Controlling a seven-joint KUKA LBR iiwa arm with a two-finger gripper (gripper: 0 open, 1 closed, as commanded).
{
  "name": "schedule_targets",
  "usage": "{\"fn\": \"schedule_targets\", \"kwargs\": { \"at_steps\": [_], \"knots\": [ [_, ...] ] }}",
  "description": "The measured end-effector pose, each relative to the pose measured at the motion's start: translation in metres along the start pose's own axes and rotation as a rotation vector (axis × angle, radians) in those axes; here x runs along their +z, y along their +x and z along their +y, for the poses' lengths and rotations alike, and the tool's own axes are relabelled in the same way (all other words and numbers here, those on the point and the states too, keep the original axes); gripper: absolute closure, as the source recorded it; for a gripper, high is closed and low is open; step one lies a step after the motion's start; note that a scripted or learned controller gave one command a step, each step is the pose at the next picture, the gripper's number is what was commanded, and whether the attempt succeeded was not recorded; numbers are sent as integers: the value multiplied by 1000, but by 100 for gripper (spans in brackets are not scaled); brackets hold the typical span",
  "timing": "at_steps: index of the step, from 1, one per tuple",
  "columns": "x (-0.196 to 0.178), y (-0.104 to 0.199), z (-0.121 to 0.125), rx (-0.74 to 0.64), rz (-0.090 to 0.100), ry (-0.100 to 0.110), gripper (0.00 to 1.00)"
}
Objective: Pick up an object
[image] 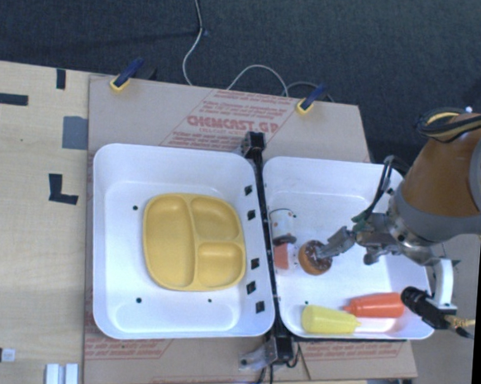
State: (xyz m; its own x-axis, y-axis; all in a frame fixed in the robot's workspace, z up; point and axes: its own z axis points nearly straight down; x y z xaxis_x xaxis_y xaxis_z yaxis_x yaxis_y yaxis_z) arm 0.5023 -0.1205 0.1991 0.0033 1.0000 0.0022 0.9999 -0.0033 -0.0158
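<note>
Robotics lab bench: grey arm with orange band [441,174] at right of frame, two shallow white plastic bins [106,218] clamped on a printed cardboard sheet [229,120], black tape marks [7,106] upper left, white cable [195,34] top centre.

**Right bin crowding up front, opening at the back**

A brown disc [315,257] is sitting mid-bin with the tool [329,250] reaching over it. A small orange block [282,256] is lying just beside the divider [259,222]. A yellow piece [328,321] and an orange piece [376,305] are blocking the near edge. The bin's far part [324,185] is lying open. In the left bin, a yellow tray [193,241] is taking the middle, leaving a margin around it.
</note>
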Motion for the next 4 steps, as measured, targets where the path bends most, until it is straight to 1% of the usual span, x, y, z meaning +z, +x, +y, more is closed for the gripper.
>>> {"fn": "schedule_targets", "kwargs": {
  "at_steps": [1,2,3,4],
  "knots": [
    [-7,1,3,-4,-2,-13,0],
    [50,-1,-8,-3,-1,-8,0],
    [111,-1,-2,-1,-3,-15,0],
    [112,-2,-1,-3,-3,-17,0]
  ]
}}
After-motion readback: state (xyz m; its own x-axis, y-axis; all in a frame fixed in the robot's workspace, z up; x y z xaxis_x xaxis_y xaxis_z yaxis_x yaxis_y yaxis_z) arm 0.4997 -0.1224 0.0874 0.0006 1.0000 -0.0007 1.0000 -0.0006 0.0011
